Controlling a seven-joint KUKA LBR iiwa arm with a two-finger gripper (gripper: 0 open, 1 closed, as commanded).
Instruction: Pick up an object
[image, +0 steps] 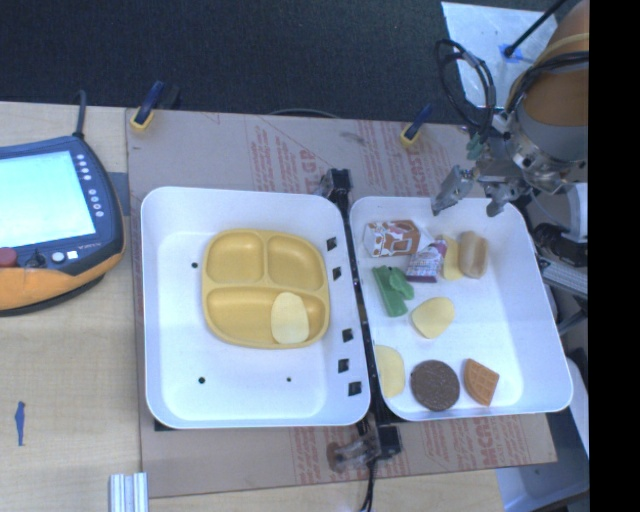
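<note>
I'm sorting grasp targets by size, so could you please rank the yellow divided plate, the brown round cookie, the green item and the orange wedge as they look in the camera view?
1. yellow divided plate, by far the largest
2. brown round cookie
3. green item, close to the cookie, so that order is unsure
4. orange wedge, smallest

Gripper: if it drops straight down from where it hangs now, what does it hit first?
Probably the right bin near its top rim. The gripper hangs with fingers spread, above and slightly left of the tan bread-like piece. Depth is unclear from this slanted view.
</note>
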